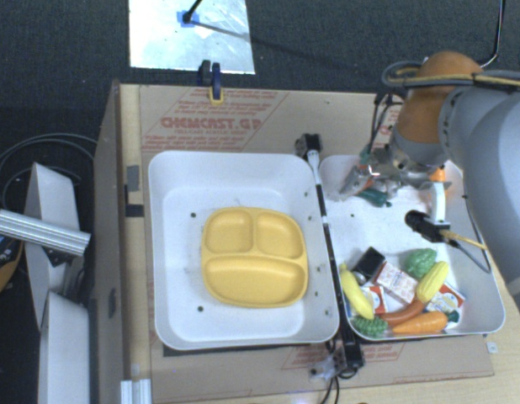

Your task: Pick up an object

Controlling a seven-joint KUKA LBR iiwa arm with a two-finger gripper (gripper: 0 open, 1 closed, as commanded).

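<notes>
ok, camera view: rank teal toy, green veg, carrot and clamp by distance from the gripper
From the gripper:
1. Teal toy: right beside it, far end of the right bin.
2. Green veg: middle of the right bin.
3. Carrot: near end of the right bin.
4. Clamp: beyond the left bin, on the board's far edge.

This is a robotics lab. A grey robot arm reaches over white bins on a cardboard-covered bench. Loose black cables and an aluminium rail lie beside it.
</notes>
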